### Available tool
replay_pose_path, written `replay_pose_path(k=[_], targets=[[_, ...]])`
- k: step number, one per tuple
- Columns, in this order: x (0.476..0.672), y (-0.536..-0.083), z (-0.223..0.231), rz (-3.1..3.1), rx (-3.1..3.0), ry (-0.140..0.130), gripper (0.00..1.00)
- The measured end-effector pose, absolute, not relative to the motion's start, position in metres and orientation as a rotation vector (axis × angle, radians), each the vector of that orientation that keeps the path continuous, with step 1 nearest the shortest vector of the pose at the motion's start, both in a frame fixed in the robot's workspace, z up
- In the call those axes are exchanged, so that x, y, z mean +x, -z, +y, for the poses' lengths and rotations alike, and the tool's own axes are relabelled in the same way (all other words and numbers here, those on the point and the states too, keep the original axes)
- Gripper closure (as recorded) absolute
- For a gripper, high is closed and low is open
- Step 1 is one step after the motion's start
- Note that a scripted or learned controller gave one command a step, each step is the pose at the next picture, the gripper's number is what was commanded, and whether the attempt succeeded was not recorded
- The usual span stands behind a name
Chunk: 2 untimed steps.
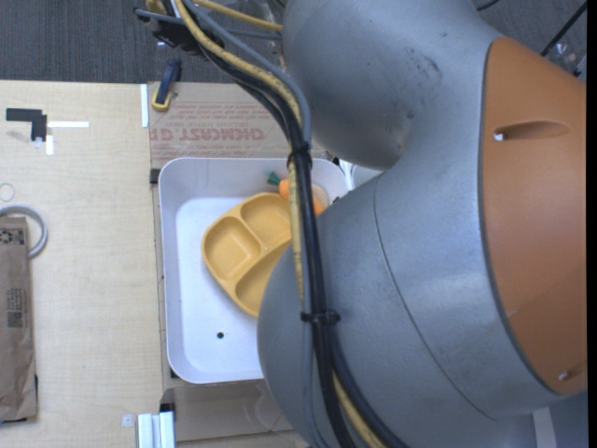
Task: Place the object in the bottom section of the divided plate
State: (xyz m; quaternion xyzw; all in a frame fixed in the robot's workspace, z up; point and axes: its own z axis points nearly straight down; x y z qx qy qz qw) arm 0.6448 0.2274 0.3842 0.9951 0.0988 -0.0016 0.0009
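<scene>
- Plate [244,255], yellow and divided, lies in the white bin [191,278], its right part hidden under the arm [420,250].
- An orange object [284,188] sits at the bin's far side, just beyond the plate, half hidden by cables [298,185].
- Gripper is hidden by the arm; whether it is released or clenched cannot be told.
- A brown packet [17,315] lies at the left.

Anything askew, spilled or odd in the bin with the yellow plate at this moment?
Nothing spilled or damaged. The yellow divided plate lies turned at an angle to the walls of the white bin, not square with them. An orange object lies near the bin's far wall beside the plate. The arm covers the plate's right part.
</scene>
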Motion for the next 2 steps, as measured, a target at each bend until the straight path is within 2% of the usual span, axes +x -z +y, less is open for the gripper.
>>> replay_pose_path(k=[1,2], targets=[[0.65,-0.441,0.168,0.308,3.124,0.003,0.0],[0.644,-0.44,0.117,0.312,3.123,0.008,0.0]])
